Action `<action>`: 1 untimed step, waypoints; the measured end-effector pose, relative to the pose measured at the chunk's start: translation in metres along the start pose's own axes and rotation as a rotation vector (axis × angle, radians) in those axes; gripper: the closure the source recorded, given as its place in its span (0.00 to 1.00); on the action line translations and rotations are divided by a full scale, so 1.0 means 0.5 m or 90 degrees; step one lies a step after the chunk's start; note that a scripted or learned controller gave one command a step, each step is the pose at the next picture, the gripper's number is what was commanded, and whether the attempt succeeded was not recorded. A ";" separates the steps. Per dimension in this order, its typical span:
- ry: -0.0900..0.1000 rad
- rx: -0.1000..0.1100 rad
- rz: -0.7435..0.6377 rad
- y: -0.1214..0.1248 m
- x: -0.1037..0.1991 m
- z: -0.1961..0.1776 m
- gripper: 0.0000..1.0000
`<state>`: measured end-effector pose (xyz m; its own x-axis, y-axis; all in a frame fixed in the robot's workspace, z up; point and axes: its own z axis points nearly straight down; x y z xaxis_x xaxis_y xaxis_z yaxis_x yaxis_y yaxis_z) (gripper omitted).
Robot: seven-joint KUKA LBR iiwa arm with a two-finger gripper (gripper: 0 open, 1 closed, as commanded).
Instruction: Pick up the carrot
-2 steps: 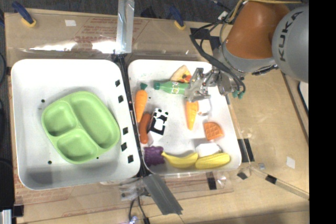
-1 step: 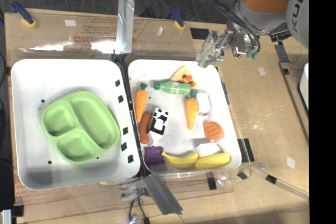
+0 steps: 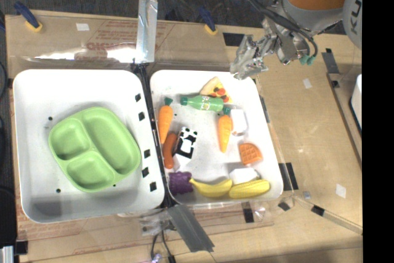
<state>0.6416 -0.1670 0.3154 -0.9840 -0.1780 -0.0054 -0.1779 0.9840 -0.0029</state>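
Two carrots sit in the right bin. One carrot lies mid-bin toward the right wall, tip pointing at the near edge, top just under the green bottle. The other carrot lies along the left wall, with a brown sausage just below it. A black-and-white toy sits between the two. A pizza slice is near the far edge, a waffle piece by the right wall, and a banana, corn cob and purple piece along the near edge. The left bin holds a green divided plate.

The gripper hovers over the right bin's far right corner, well apart from both carrots, nothing between its fingers; whether they are apart or together I cannot tell. Step looks like approach, grasp not yet begun. The next move calls for travel inward and down over the mid-bin carrot, fingers across its width, clear of the bottle and the white block beside it.
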 end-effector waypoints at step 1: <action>0.003 -0.003 -0.245 -0.074 -0.018 0.085 1.00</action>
<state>0.6573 -0.2019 0.2728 -0.8453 -0.5343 -0.0003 -0.5343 0.8453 0.0000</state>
